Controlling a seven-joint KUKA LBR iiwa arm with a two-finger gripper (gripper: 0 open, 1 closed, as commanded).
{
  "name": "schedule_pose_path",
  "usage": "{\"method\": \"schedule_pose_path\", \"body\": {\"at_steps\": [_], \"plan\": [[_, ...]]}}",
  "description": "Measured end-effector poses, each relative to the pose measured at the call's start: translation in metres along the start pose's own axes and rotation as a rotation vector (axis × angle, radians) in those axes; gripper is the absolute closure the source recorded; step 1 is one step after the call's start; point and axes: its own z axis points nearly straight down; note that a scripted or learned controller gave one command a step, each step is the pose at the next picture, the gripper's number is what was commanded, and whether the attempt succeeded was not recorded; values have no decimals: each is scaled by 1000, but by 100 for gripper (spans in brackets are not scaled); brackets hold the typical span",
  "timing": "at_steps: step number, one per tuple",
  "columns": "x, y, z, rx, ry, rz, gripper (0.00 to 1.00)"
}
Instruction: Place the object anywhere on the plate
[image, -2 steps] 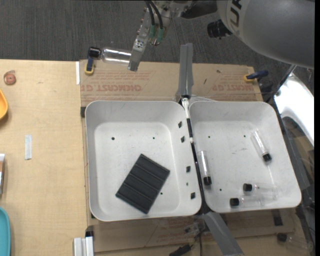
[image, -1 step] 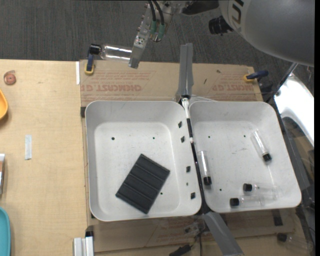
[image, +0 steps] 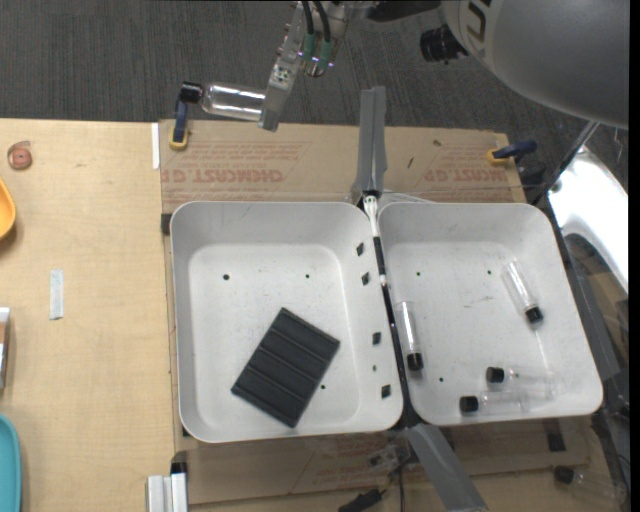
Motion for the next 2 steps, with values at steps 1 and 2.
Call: {"method": "schedule_pose_path", "body": {"at_steps": [1,2], "plan": [[81,-84,24,1,6,-189,100],[1,-42,58,-2,5,-580,100]]}}
